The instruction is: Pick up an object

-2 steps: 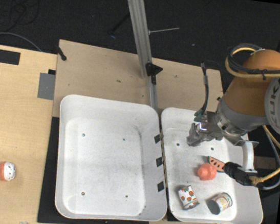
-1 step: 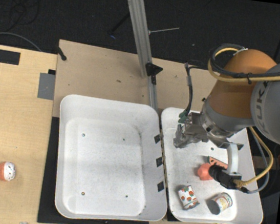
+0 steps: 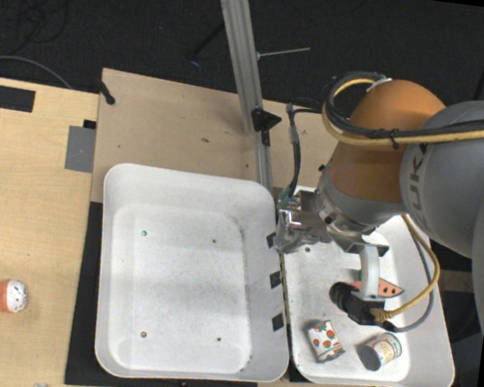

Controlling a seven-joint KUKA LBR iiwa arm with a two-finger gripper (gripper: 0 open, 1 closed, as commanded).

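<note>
- Objects for picking are seen in the right bin (image 3: 430, 349), at its near end; none is seen lifted or held, so the task is judged not yet done.
- Arm (image 3: 405, 175): it reaches in from the right and is bent over the far half of the right bin.
- Left bin (image 3: 118, 182): only its speckled white floor is seen; nothing there is offered for a pick.
- Right bin: its left wall lies against the left bin's right wall, and every candidate lies inside it.
- Gripper (image 3: 290, 231): it is set low at the right bin's left wall, towards the far end. How far it is open cannot be told, and nothing can be seen held in it.
- Box (image 3: 324, 341): white with red spots, tilted, on the floor of the right bin near the front wall, well apart from the gripper.
- Can (image 3: 381, 351): it lies on its side just right of the box, apart from it.
- Orange scrap (image 3: 389, 291): it is seen further back, above the can; what it is cannot be told.
- Ball (image 3: 9, 296): red and white, on the bench far to the left, outside both bins.
- What is left, by judgement: the gripper must be brought over one object, closed on it, and raised with it.
</note>
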